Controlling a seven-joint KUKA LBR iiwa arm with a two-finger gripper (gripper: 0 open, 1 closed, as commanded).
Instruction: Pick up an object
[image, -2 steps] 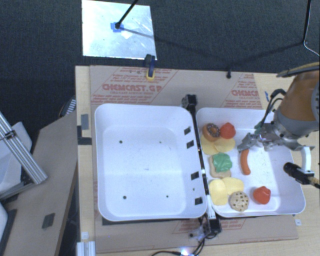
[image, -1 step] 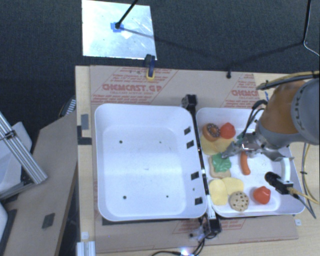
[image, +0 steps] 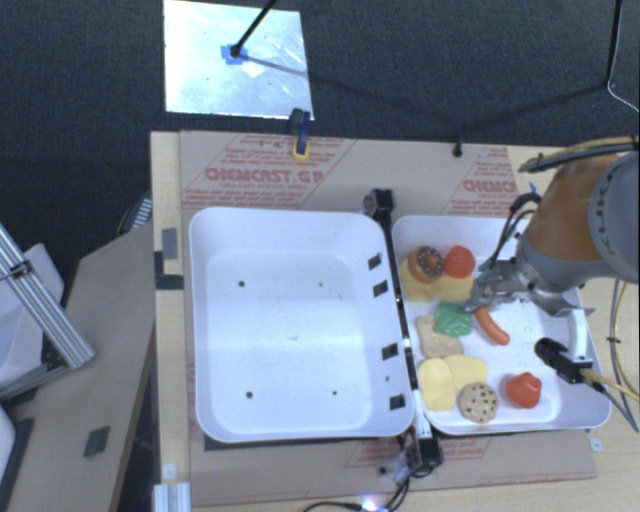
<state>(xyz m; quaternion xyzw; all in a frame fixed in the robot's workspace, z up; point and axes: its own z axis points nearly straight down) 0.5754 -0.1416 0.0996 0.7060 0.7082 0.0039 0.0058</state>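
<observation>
The wide left white plastic bin (image: 290, 330) lies far to the left of the claw, on the brown cardboard-covered surface (image: 260, 170). A black divider strip (image: 398, 320) with clips separates it from the right white plastic bin (image: 590, 400), where the claw works.

In the right bin, the small toy foods lie mostly to the left of the claw and below it. A brown doughnut with pink sprinkles (image: 427, 263) sits to the upper left of the claw, on a pale yellow piece (image: 420, 288). Just beside it, nearer to the claw, is a round red tomato-like ball (image: 459, 261), and under this ball is a yellow block (image: 458, 288). A green leafy piece (image: 453, 320) lies just below and left of the claw, with a beige flat piece (image: 437, 342) under it. Lower in the bin there are two pale yellow rounded pieces (image: 450, 378) and a round chocolate-chip cookie (image: 478, 402). An orange carrot-shaped stick (image: 491, 326) lies just below the claw, very near the tips. A red pepper-like piece (image: 523, 389) rests well below the claw.

The metal two-finger claw (image: 487, 292) points to the left, low over the bin, between the yellow block and the carrot stick. If the claw is open or closed, I cannot tell. Behind it, the grey arm with the orange band (image: 570, 215) comes in from the right.
</observation>
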